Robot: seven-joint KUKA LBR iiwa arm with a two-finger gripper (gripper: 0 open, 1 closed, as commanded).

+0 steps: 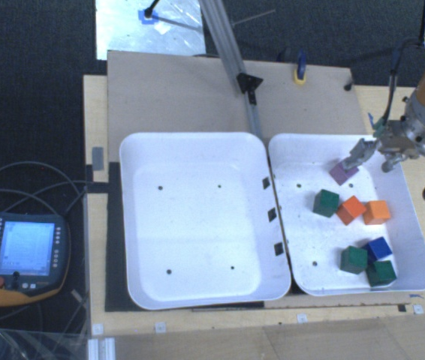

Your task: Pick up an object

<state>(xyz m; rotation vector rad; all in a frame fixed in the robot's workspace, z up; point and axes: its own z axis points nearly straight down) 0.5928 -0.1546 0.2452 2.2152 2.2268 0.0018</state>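
The right bin [415, 223] holds seven blocks: one purple block [341, 173] toward its upper middle, three green, two orange and one blue lower down. The gripper [372, 153] reaches in from the frame's right, one finger touching the purple block; whether the jaws clasp it I cannot tell.

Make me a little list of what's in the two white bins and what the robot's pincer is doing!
left bin: no blocks
right bin: seven blocks
purple block: upper part, under the pincer
orange blocks: middle, side by side
green blocks: one middle, two near front
blue block: near front, by two greens
pincer: at the purple block; hold unclear
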